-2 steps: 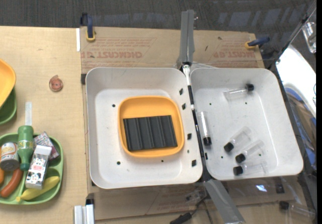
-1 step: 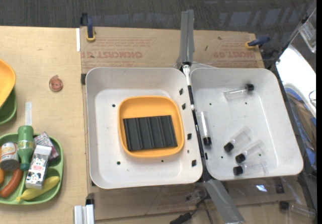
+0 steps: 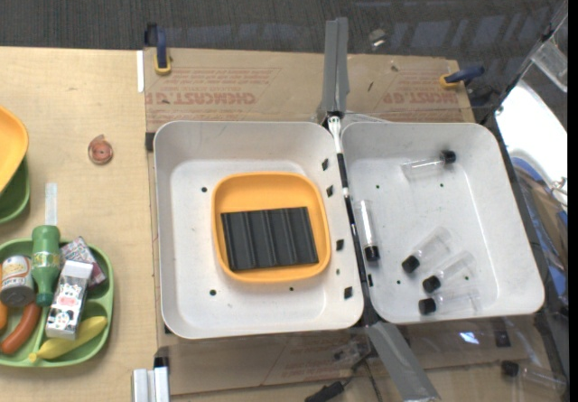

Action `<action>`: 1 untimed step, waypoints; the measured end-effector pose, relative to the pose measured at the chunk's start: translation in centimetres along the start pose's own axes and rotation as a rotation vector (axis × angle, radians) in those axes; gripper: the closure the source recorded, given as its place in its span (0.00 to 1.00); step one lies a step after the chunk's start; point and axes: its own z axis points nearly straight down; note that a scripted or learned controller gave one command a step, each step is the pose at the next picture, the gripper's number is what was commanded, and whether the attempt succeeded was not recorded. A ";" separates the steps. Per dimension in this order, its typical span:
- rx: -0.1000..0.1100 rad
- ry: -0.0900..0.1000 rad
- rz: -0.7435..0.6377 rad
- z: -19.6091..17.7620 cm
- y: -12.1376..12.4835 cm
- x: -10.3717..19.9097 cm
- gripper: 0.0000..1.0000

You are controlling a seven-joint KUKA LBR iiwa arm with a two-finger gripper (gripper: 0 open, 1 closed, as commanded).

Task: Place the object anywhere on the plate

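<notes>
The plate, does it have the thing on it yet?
Not yet. The yellow plate in the left bin carries just a dark ribbed pad. Nothing is being carried. Five clear vials with black caps lie in the right bin. Left to do: pick one up, move it over and set it on the plate.

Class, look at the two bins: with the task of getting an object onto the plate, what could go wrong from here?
1. The vials in the right bin are clear and lie close together, so a grasp may slip or nudge neighbours.
2. One vial lies against the bin's left wall, leaving little room to grip.
3. The yellow plate holds a ribbed black insert; a round vial might roll.
</notes>
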 end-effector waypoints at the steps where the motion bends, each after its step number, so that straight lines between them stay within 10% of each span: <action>1: -0.001 0.000 -0.373 0.1 -0.2 -0.2 1.00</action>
